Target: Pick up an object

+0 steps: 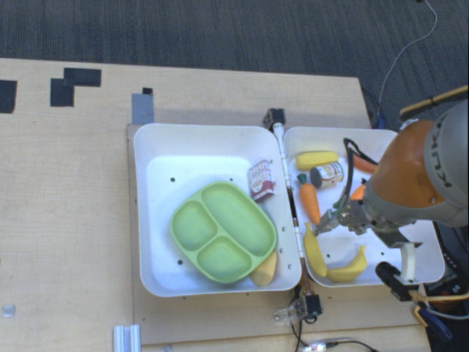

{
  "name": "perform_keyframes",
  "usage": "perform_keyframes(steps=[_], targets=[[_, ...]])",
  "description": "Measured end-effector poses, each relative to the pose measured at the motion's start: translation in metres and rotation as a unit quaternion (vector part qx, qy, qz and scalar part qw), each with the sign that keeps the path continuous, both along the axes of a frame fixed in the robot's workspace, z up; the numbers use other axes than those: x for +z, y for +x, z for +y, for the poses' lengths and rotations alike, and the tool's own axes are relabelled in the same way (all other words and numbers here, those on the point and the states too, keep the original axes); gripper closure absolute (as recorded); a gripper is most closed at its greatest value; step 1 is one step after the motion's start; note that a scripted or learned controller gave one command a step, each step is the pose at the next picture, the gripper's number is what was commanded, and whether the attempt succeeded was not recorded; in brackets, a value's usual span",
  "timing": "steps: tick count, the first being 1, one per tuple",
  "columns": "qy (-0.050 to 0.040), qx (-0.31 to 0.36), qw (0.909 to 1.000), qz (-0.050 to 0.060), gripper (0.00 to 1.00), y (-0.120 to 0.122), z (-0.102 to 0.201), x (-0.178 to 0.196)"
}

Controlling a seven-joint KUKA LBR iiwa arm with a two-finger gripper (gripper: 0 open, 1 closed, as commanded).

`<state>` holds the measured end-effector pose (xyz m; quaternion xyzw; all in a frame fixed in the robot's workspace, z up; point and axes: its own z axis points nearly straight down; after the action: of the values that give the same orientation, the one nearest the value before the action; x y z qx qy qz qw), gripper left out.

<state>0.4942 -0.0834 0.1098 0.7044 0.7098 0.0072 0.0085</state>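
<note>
Bench: pale wooden bench top (66, 218) carrying two shallow white bins side by side.

Left white plastic bin (146, 196): holds a light green three-compartment plastic plate (223, 231), lying tilted across the bin's middle and lower part. A yellow-orange rounded toy piece (265, 268) pokes out from under the plate's lower right edge, near the bin's corner. A small red-and-white printed packet (261, 180) lies near the bin's right wall, just above the plate.

Right white plastic bin (434, 266): holds a short yellow toy banana (316, 159) near the top; a small labelled tin can (327, 174) lying on its side just below it; an orange toy carrot (311, 203) with a green tip, pointing down the bin's left part; a long curved yellow banana (331, 260) along the lower left corner, curling up at its right end. A further bit of orange (359, 192) shows beside the arm, partly hidden; what it is cannot be told.

Arm: grey arm with broad orange band (407, 171) entering from the right, bent down over the right bin, wrist low over the bin's middle.

Two-finger gripper (331, 220): low in the right bin, between the carrot and the curved banana, close to both. Its tip is small and dark against the wrist; whether it is wide, narrow or clasping anything cannot be told.
</note>
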Motion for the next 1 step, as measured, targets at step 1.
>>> perform_keyframes(steps=[1], targets=[[0.0005,-0.003,1.0000,0.007,0.00,0.0054,-0.0016,-0.0226]])
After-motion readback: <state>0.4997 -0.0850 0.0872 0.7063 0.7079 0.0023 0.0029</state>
